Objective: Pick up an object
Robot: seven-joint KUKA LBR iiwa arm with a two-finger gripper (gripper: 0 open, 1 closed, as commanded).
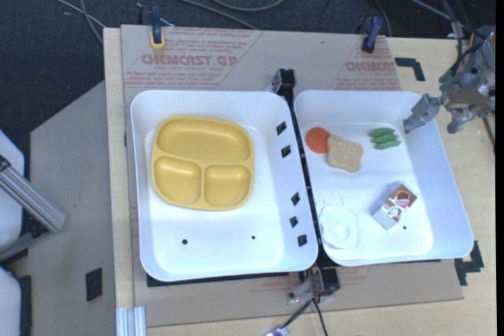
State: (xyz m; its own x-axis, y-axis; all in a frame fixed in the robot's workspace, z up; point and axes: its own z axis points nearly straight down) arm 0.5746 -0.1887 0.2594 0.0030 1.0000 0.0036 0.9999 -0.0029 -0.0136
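Gripper fingers look spread and hold nothing. Your nearest pick, the green beans just beside it, is small, light and probably slippery; grasp across its middle.

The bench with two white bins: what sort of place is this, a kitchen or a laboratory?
Most likely a robotics lab test bench, not a kitchen. The two white bins sit on a board held by blue clamps, loose cables run over dark carpet, and toy food such as a bread slice lies near the robot gripper.
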